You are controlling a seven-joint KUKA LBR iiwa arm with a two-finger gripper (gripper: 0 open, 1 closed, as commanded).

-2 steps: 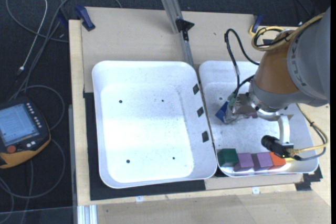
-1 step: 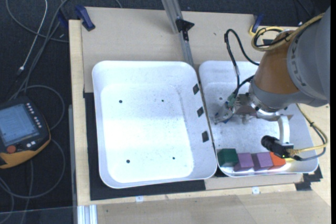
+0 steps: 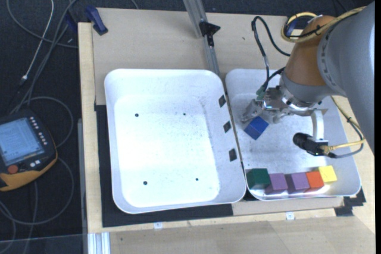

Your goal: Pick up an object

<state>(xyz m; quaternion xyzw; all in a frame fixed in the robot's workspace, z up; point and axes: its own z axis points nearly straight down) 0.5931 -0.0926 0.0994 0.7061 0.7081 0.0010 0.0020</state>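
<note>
The hand (image 3: 257, 118) grips a blue cube (image 3: 256, 128) above the right bin (image 3: 238, 83); green (image 3: 258, 177), purple (image 3: 278, 182), orange (image 3: 314, 179) and yellow (image 3: 328, 173) blocks line the rim below it.

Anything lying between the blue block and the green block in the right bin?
No. In the camera view, only bare white bin floor separates the blue block from the green block at the near wall.

A handheld control pendant (image 3: 22, 151) lies left of the bench, cables (image 3: 36, 15) looping on dark carpet.
</note>
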